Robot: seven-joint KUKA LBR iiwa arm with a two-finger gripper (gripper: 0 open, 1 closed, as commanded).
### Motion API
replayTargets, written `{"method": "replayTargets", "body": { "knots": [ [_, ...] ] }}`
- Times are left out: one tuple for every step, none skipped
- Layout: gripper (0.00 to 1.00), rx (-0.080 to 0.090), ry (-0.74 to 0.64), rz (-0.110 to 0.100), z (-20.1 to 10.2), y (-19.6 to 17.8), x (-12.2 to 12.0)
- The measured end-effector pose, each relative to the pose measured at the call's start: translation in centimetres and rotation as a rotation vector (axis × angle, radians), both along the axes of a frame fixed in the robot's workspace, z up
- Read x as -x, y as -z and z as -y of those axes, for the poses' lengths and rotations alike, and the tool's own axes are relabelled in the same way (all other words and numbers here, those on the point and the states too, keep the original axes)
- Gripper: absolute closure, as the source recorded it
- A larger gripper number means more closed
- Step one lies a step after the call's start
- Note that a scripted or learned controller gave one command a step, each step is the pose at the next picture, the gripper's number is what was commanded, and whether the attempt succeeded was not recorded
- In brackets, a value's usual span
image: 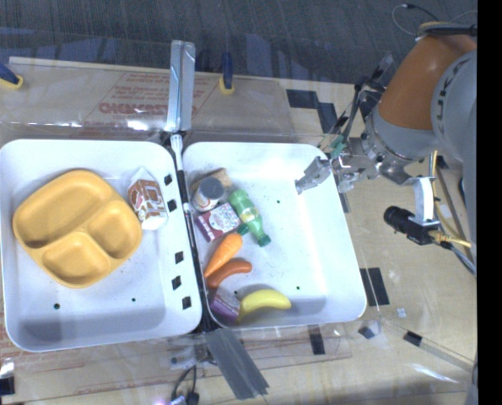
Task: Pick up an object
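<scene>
Gripper point(312, 178) at shallow white right bin's point(335, 251) upper-right rim, finger state: can't tell. Green plastic bottle point(248, 216), orange carrot point(224, 254), yellow banana point(265, 300) crowd that bin's left wall; its right half is open floor.

My bench point(402, 327) is showing a pale wood top, with clear plastic sheeting point(132, 99) lying taped across it and catching some glare. Dark grey carpet point(234, 11) is running along the far side. Black tape marks point(375, 287) are sitting on the wood near the edge.
</scene>
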State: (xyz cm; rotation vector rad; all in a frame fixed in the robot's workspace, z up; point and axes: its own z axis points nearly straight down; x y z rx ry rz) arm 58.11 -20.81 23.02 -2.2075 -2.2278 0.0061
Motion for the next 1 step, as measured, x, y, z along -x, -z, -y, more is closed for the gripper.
{"method": "replayTargets", "body": {
  "knots": [
    [0.0, 0.002, 0.123, 0.013, -4.73, 11.41, -0.91]
  ]
}}
